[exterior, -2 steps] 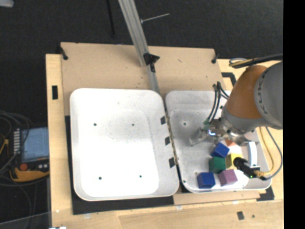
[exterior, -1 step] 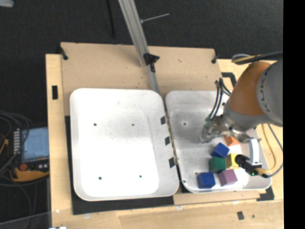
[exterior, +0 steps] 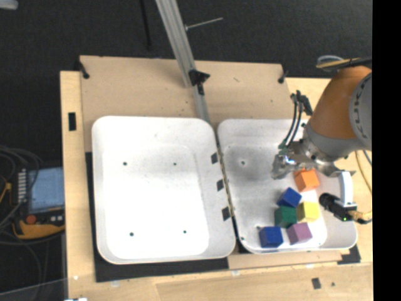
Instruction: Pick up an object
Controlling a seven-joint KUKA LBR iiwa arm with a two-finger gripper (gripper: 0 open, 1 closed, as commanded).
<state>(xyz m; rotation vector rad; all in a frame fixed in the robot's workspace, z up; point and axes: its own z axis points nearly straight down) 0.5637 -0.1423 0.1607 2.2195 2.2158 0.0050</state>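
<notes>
Reaching into the right bin (exterior: 250,143), the arm (exterior: 338,115) hangs its gripper (exterior: 289,163) just above the orange block (exterior: 307,179), top of a cluster of blocks; I cannot tell its state; next, likely descend and pinch that block

Camera setup: one fixed overhead view, slanted down on the bench (exterior: 175,281).

I have a single camera, mounted above and well back from the work, so both white bins fit in frame: left bin (exterior: 156,187) about centre, right bin (exterior: 250,149) toward my right edge. Dark floor shows beyond the bench's far side, along the top of the frame. The arm (exterior: 341,115) enters from my right. A slanted metal pole (exterior: 178,36) crosses the upper middle of the frame.
</notes>
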